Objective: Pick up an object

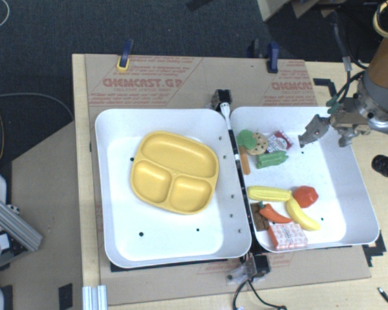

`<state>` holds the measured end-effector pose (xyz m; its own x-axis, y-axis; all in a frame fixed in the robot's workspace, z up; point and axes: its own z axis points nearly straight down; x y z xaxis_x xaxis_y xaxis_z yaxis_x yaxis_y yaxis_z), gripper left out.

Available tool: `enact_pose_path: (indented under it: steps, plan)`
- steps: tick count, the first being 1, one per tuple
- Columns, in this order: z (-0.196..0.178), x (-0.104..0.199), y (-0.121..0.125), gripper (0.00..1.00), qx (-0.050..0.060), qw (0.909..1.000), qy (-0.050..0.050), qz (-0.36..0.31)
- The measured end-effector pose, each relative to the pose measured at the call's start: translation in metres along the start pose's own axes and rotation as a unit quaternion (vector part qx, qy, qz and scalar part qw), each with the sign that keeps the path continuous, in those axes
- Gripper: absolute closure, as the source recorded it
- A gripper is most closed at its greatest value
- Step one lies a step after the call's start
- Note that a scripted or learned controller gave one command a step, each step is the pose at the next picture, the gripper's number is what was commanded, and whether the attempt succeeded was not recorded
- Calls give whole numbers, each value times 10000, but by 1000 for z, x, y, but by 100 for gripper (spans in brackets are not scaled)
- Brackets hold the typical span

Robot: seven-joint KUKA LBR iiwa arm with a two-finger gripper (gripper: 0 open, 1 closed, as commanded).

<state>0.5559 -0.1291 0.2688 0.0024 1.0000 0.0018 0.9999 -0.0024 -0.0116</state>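
**Right bin crowded on its left side, open on its right**

Right bin (pixel 349 173): clutter hugs the left wall. Upper cluster – cookie (pixel 257 143), green pepper (pixel 271 159), wrapped candy (pixel 281 138), thin orange stick (pixel 245 162). Lower cluster packed tight – corn (pixel 268 193), tomato (pixel 304 196), banana (pixel 302 214), carrot (pixel 275 213), pink box (pixel 288 236), touching or overlapping. Narrow bare strip between the clusters. Right half of the bin floor is bare. Claw (pixel 324 133) hangs over the upper right area, apart from the toys.

Left bin (pixel 110 192): yellow divided plate (pixel 174 172) takes the middle; bare floor around it, widest along the bottom.
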Motion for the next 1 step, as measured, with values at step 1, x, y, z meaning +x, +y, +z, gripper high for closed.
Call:
enact_pose_path:
  steps: [1]
  plan:
    - [-6, 0, 2, 0, -63, 10000, -11, -13]
